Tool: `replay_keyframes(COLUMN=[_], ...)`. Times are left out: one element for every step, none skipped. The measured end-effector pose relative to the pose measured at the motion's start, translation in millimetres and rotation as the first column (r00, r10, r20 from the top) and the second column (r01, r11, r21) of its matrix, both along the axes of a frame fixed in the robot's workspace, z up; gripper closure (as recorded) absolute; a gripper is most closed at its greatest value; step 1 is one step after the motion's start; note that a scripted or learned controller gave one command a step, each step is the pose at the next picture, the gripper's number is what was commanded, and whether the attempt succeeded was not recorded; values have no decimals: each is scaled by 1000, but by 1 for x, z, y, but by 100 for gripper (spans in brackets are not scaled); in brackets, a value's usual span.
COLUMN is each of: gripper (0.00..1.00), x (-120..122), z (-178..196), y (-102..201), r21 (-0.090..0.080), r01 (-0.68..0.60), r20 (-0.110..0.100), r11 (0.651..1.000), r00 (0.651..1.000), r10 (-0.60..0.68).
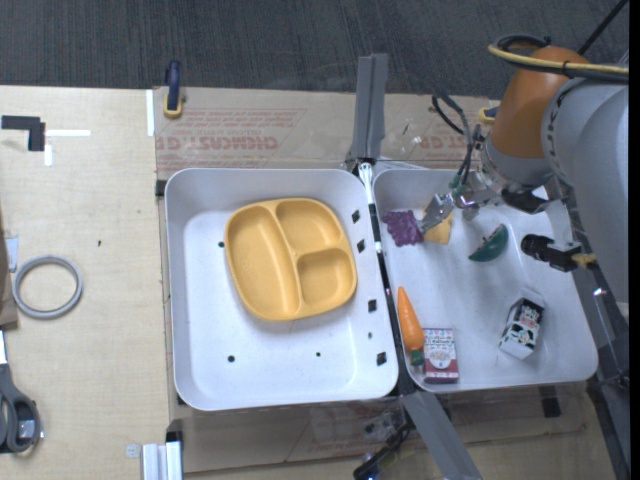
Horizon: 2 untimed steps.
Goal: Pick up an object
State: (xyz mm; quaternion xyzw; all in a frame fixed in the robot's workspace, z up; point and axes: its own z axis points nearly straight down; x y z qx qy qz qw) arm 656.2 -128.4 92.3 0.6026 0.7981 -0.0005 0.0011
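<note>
My gripper (441, 211) hangs low over the back left of the right bin (560, 368). Its tip is right above a small yellow object (439, 232), which it partly hides. I cannot tell whether it touches that object. A purple bunch of grapes (402, 227) lies just to the left of it. A green wedge-shaped piece (490, 247) rests to the right. An orange carrot (409, 317) lies along the bin's left wall, with a small red box (440, 356) at the front. A black-and-white carton (522, 328) stands at the front right.
The left bin (200, 358) holds a yellow divided plate (290, 258). A grey divider post (370, 108) rises between the bins at the back. On the bench to the left lie a grey ring (44, 286) and scissors (15, 418). The arm's grey body (590, 138) overhangs the right bin's back right.
</note>
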Motion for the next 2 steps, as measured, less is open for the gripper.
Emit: replay_keyframes(gripper=[100,100], x=[1,3], z=[10,100], y=[0,83], r21=[-3,1], r01=[-4,46], r20=[2,1], r11=[1000,999], r00=[1000,999], r10=[4,-46])
